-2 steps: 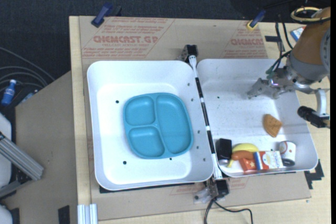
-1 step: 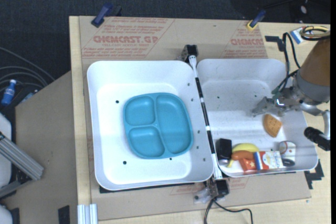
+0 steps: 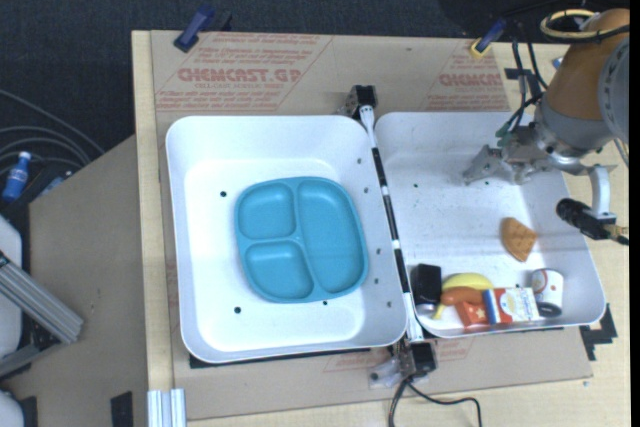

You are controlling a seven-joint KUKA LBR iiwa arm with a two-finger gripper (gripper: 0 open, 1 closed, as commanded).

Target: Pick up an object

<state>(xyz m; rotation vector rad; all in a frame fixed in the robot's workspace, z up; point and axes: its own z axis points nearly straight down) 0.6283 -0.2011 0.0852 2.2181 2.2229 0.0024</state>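
Note:
My gripper [image 3: 506, 169] hangs over the back part of the right bin [image 3: 440, 215], open, with nothing between its fingers. The grey arm with its orange band [image 3: 583, 80] reaches in from the right. Nearer the front lie a tan, bread-like piece [image 3: 518, 238], a black block [image 3: 427, 282], a yellow banana [image 3: 466, 283] with an orange item [image 3: 457, 299] beside it, a red and white carton [image 3: 500, 307] and a small white cup [image 3: 549, 287]. All of them lie apart from the gripper, toward the front edge.
The left bin [image 3: 200, 215] holds a blue divided plate [image 3: 300, 238]. A raised divider [image 3: 385, 205] separates the two bins. Cables and a black fitting [image 3: 590, 215] run along the right bin's right rim.

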